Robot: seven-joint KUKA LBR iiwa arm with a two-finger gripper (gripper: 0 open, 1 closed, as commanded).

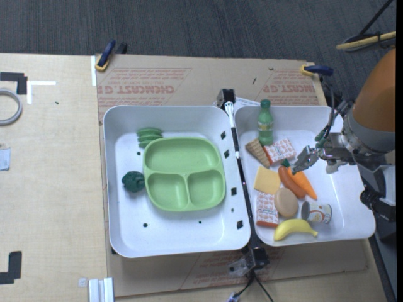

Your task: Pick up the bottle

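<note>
The bottle (265, 123) is green with a green cap and a pale label. It stands at the far left corner of the right bin (352, 228). My gripper (303, 159) hangs over the middle of that bin, to the right of and nearer than the bottle, just above the top end of an orange carrot (298, 182). Its fingers stand open with nothing between them. A clear gap separates the gripper from the bottle.
Around the carrot lie a snack packet (279, 151), a cracker (257, 151), a yellow cheese slice (267, 181), a bun (286, 202), a banana (295, 229) and a small can (318, 214). The left bin (119, 231) holds a green divided plate (184, 173), broccoli (132, 181) and green pods (150, 135).
</note>
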